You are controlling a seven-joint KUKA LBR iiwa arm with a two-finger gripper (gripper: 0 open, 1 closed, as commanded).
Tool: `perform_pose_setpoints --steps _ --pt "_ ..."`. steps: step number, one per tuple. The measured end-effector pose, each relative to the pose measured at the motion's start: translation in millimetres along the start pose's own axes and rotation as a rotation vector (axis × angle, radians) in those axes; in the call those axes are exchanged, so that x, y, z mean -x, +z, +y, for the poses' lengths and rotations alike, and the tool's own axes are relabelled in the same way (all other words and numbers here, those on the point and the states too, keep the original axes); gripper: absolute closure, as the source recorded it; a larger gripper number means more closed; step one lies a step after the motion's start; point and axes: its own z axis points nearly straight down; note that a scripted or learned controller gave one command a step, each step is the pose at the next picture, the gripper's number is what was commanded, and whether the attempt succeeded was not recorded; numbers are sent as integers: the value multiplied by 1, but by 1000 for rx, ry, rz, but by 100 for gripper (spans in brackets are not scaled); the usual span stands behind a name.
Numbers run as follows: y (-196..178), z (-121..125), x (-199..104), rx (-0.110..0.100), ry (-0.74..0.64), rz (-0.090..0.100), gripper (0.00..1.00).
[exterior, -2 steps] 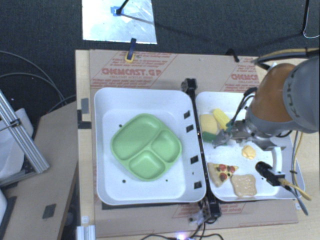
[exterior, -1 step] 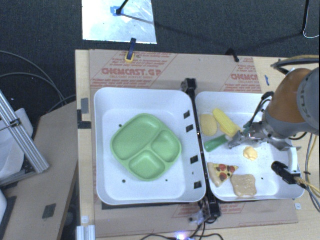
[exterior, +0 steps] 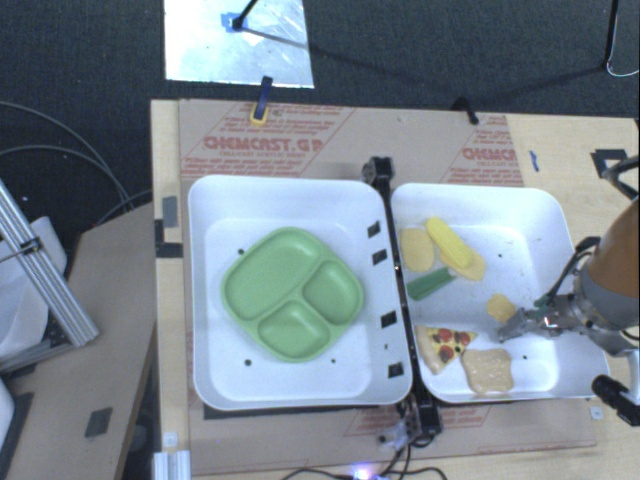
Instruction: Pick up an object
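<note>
My gripper (exterior: 510, 328) hangs low in the right bin (exterior: 540, 206), near the table's right edge; I cannot tell how far it is open. Just beside its tip lie a small yellow piece (exterior: 500, 308) and a toast slice (exterior: 488, 370). Further left are a pizza slice (exterior: 443, 346), a green bean (exterior: 430, 285) lying slantwise, a corn cob (exterior: 455, 247) and a pale chip (exterior: 417, 250). The left bin (exterior: 210, 368) holds a green divided plate (exterior: 291, 293).

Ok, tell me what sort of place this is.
Most likely a robotics lab test bench, not a kitchen. Two white bins sit side by side on a cardboard sheet; the food in the right bin, such as the pizza slice, looks like toys, and a robot gripper reaches in above it.
</note>
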Motion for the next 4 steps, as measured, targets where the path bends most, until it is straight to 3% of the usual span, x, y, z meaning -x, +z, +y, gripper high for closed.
perform_pose_setpoints --steps 1,2,3,4 --pt "0 22 -90 5 -19 6 0" --pt "-12 22 -83 9 -10 1 100" --pt "-8 43 -108 6 -14 2 100" --pt "-1 13 -123 7 -8 2 100"
